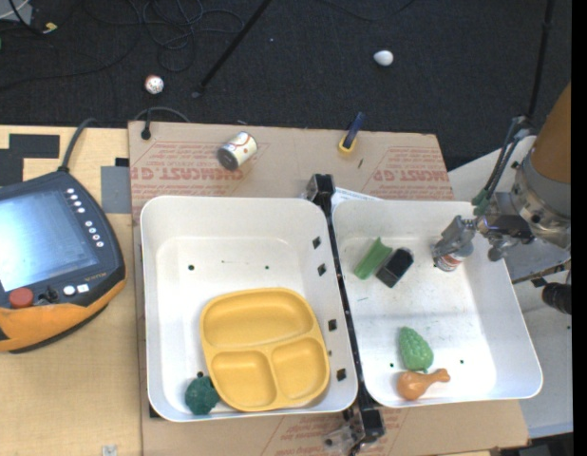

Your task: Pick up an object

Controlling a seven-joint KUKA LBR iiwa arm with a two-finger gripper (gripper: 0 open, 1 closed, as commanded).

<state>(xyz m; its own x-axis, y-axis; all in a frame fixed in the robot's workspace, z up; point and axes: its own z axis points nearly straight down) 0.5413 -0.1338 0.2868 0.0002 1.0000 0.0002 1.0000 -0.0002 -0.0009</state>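
Left of the claw [455,245], the right bin [521,340] holds a green block [373,257], a black block [396,267], a green lump [416,348] and an orange drumstick [423,382]. Whether the claw is open I cannot tell. Descending here likely misses everything.

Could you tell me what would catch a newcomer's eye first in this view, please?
The yellow divided tray stands out, lying in the left bin with a dark green lump at its near-left corner. In the right bin, the gripper hangs over the far right, near a green block and a black one.
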